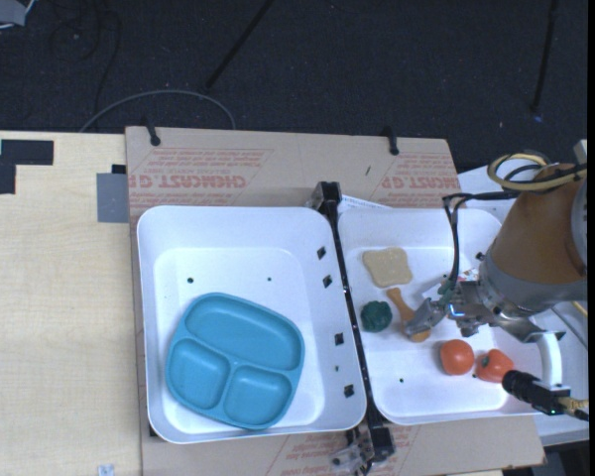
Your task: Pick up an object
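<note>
In the right bin (416,405) lie a tan toast-shaped piece (387,266), a dark green round thing (377,315), a small brown stick-like piece (405,308), a red tomato-like ball (456,357) and a red-orange piece (493,365). My gripper (428,315) hangs low over the middle of this bin, right beside the brown piece and just above-left of the red ball. The arm covers the bin's right side.
The left bin (178,236) holds a blue divided plate (236,360) at its front. A black divider (345,305) runs between the two bins. Cardboard (278,172) lies under both, on a pale wooden bench (50,315).
</note>
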Robot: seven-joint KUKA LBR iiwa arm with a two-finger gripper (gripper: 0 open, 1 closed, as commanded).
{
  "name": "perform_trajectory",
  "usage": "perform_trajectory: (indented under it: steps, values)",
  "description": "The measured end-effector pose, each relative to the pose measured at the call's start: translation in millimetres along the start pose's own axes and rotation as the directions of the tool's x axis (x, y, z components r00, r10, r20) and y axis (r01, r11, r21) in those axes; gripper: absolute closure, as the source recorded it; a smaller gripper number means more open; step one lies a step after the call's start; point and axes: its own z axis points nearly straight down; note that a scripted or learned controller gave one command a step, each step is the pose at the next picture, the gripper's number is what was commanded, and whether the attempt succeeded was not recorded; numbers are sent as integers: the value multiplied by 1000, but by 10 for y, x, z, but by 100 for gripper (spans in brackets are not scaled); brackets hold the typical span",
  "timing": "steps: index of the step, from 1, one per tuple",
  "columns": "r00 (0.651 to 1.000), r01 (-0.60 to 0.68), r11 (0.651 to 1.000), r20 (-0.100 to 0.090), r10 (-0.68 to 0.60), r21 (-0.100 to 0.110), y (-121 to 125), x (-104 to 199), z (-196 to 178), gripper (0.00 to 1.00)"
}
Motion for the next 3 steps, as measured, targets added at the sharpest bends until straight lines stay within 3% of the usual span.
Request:
perform_trajectory:
  steps: [1, 2, 3]
  values:
    - [1000, -1, 1000, 0, 1, 1, -37, -87, 573, 0]
    - [1000, -6, 1000, 0, 6, -1, -33, -95, 448, 100]
    - [1000, -2, 1000, 3, 2, -9, -8, -179, -145, 100]
